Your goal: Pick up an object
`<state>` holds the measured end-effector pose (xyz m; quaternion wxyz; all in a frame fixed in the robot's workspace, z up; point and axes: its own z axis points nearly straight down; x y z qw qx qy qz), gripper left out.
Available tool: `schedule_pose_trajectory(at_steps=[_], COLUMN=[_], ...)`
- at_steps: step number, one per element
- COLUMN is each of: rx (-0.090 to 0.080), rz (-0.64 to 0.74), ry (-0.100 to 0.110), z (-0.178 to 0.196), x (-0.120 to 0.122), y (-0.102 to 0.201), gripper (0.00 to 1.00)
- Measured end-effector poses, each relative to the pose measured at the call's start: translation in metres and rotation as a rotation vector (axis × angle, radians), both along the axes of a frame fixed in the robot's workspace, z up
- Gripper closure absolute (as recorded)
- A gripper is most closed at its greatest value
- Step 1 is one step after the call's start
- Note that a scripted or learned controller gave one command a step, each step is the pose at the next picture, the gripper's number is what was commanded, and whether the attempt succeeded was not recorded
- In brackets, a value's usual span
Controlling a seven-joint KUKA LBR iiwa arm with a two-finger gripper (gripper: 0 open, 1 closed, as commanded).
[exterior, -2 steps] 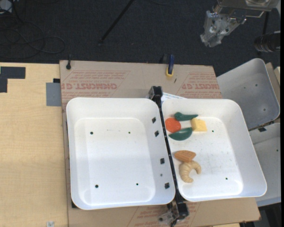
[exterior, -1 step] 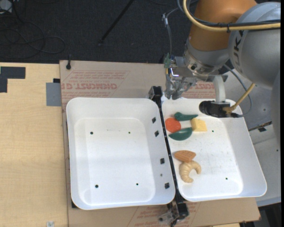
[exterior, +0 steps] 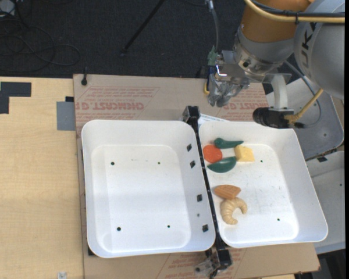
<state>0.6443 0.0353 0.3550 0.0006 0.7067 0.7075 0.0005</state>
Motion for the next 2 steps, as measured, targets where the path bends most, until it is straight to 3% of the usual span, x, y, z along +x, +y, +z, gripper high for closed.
schedule_pose_trajectory(at_steps=[1,2], rx=[0.0,-0.001], rz=[0.002,0.004], ry=[-0.014,0.022], z=[0.194,0.022], x=[-0.001,-0.002], y=[0.002,0.062], gripper=[1.0,1.0])
